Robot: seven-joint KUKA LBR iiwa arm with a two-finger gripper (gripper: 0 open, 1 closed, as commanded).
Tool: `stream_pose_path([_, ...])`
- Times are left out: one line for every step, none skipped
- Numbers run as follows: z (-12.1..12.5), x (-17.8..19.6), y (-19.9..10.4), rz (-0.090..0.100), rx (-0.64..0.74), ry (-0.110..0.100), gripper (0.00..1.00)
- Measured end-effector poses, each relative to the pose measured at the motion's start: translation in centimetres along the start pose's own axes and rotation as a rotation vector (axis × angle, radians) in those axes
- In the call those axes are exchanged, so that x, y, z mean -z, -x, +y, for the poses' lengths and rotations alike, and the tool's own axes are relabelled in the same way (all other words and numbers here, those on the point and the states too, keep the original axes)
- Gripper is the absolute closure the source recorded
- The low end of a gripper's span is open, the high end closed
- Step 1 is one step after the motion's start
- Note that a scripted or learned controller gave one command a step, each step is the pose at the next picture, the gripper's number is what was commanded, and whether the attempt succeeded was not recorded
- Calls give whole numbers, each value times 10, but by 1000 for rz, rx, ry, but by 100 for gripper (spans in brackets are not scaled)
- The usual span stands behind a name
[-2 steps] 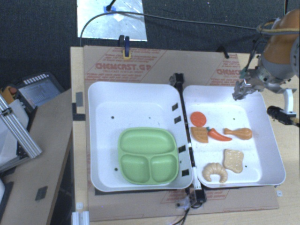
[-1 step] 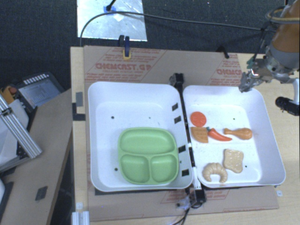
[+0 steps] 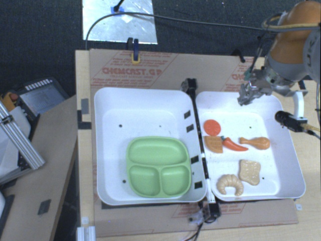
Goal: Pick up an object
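The right bin (image 3: 286, 174) holds several toy foods. A round red tomato slice (image 3: 212, 127) lies at its left, with an orange wedge (image 3: 214, 144) and a red-orange chili pepper (image 3: 233, 144) just below. A tan chicken drumstick (image 3: 256, 143) lies to their right, a toast slice (image 3: 249, 171) and a croissant (image 3: 230, 184) nearer the front. My gripper (image 3: 246, 97) hangs over the bin's far edge, above and behind all of these, with nothing seen between its fingers.
The left bin (image 3: 113, 112) carries a green three-compartment plate (image 3: 156, 165). A black divider clamp (image 3: 190, 86) sits between the bins. A black fitting (image 3: 289, 121) juts in at the right bin's rim. The arm's orange band (image 3: 301, 16) is at upper right.
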State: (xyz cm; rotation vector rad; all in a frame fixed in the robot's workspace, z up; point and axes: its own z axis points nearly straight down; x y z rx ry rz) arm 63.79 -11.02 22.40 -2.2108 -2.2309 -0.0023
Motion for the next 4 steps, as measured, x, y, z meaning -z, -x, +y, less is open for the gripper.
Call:
stream_pose_path([-20, -7, -57, 1, 0, -2, 100])
stream_pose_path([-46, -12, -107, 0, 0, -2, 100])
stream_pose_path([-65, 1, -161, 1, 1, -1, 100])
stream_pose_path([-73, -1, -206, 1, 0, -1, 100])
